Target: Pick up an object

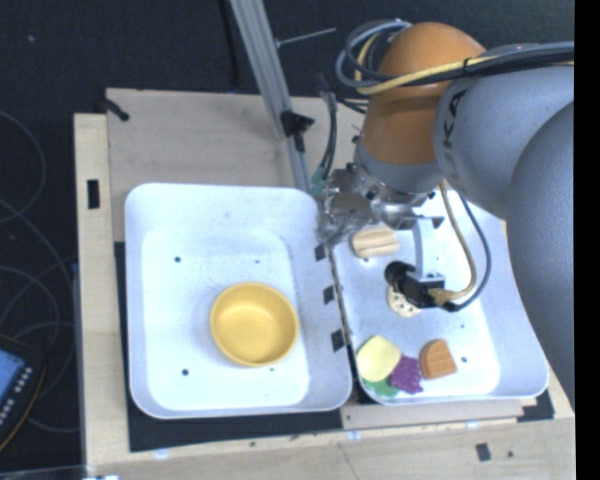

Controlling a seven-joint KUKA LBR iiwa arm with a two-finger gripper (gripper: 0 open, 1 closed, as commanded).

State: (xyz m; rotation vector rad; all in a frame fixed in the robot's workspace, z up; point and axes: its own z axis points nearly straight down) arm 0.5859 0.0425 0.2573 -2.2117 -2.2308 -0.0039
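Broadly, the scene is dominated by the grey arm [510, 138], which is reached in from the right and is bent down over the right bin [480, 368]. Beside it, the left bin [160, 218] is occupied by a yellow bowl [254, 323], set well apart from the arm. Smaller things are gathered in the right bin: a tan block [374, 242] at the wrist, a cream disc [404, 301] partly covered by a black cable end, and, at the near rim, a yellow-green piece [377, 357], a purple piece [408, 374] and a small brown piece [437, 358] lying close together. The gripper [352, 216] is seen just beside the tan block, near the wall shared by the two bins; whether it is released or clenched cannot be told, as that part is hidden under the wrist.

The tan block is judged the likeliest target. For a good pick, the descent should be centred over the block's short axis, clearance from the bin wall should be kept, and closing should be delayed until the block is properly straddled. A slow, straight lift is advised, since a block caught at one end could be twisted out.
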